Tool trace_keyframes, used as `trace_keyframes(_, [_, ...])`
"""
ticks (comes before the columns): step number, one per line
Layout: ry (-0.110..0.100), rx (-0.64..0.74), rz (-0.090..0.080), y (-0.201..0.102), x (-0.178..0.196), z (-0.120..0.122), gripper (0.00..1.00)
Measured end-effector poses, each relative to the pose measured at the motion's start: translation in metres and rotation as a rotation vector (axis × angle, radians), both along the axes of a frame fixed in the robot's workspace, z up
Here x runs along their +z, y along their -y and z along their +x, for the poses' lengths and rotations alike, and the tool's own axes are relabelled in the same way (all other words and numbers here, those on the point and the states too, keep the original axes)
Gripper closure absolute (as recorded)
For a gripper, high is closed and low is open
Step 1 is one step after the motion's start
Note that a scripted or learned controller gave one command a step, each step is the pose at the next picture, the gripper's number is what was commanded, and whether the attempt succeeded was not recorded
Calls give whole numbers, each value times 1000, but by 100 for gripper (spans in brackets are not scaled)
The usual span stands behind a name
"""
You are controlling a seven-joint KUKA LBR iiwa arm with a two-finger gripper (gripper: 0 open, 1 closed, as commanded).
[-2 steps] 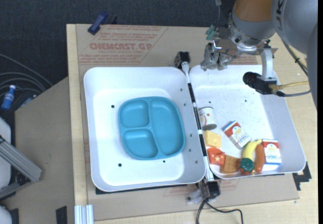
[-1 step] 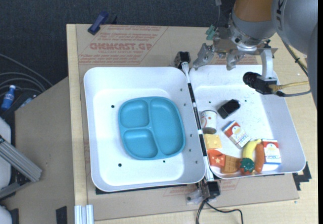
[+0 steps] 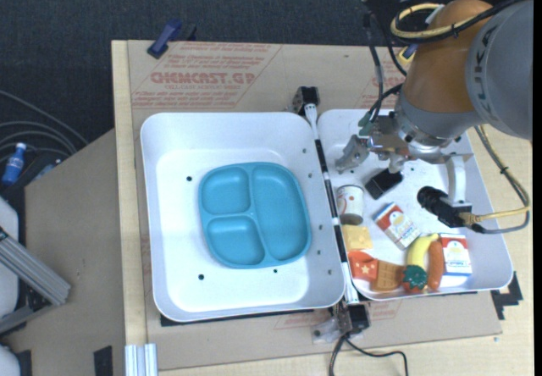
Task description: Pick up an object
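- Counter [image 3: 127,196]: a tan board with red lettering printed across the far end. Both bins sit on it side by side.
- Arm [image 3: 449,61]: grey with a fat orange band. It comes in from the right and hangs over the right bin.
- Left bin [image 3: 169,146]: shallow, smooth white plastic with rounded corners. The plate is what's in it.
- Right bin [image 3: 495,256]: same sort of white tray, and this is where all the small pickable stuff is, mostly crowded at the near end.
- Plate [image 3: 254,213]: light blue, a rounded rectangle split into three compartments, lying flat in the middle of the left bin.
- Gripper [image 3: 371,161]: over the far-left part of the right bin, close above the black block. Honestly can't tell from this angle whether it's open or closed, and every object I can make out is lying in the bin.
- White box [image 3: 457,254] with orange print, near-right corner.
- Red-and-white carton [image 3: 395,222], tilted, mid-bin.
- Cup [image 3: 349,201]: a little white cylinder with a brownish label, against the left wall.
- Banana [image 3: 417,251]: yellow and curved, beside an orange sausage [image 3: 435,266].
- Yellow wedge [image 3: 358,237]: cheese-looking, just below the cup.
- Black block [image 3: 383,184]: small, matte and tilted.
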State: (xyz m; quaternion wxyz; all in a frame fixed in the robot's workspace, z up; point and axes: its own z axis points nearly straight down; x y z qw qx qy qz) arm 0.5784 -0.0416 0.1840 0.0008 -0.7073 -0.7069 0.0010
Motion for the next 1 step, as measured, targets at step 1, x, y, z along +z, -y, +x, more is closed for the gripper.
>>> trace_keyframes(1, [20,2,-5,52,-83,23,0])
